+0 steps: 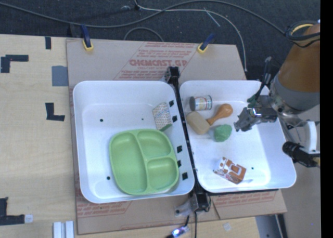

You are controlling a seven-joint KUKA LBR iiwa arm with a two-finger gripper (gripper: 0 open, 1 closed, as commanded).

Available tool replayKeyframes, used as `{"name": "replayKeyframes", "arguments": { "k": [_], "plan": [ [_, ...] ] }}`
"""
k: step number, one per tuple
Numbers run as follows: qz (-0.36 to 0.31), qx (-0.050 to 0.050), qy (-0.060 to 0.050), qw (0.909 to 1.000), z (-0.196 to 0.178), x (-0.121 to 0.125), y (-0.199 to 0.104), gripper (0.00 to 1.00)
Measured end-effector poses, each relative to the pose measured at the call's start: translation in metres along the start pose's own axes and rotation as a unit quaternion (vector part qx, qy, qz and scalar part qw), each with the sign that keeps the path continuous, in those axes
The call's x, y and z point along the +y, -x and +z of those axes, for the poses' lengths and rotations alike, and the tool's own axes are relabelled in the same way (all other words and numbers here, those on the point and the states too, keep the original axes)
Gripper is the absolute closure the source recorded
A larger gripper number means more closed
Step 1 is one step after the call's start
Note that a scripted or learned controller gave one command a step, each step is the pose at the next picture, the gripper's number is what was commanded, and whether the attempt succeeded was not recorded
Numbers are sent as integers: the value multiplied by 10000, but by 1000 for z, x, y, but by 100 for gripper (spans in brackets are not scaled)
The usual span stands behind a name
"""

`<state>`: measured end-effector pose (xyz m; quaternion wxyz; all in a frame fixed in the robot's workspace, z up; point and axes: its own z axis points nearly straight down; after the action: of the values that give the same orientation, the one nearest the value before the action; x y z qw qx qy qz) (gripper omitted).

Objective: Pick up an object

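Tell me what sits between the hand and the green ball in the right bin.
Nothing visible does. The hand hovers just right of the green ball, with bare white bin floor between them. The wooden brush and small jar lie on the ball's far side, left of it.

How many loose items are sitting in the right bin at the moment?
4: a small jar near the back left, a wooden brush beside the divider, a green lump mid-bin by the claw, and a brown packet in front.
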<state>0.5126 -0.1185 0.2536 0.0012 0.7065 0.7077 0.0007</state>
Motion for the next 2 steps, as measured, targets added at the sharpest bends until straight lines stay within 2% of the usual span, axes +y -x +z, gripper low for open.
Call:
{"name": "replayKeyframes", "arguments": {
  "k": [2],
  "plan": [
    [-14, 4, -22, 10000, 3, 8, -112, 100]
  ]
}}
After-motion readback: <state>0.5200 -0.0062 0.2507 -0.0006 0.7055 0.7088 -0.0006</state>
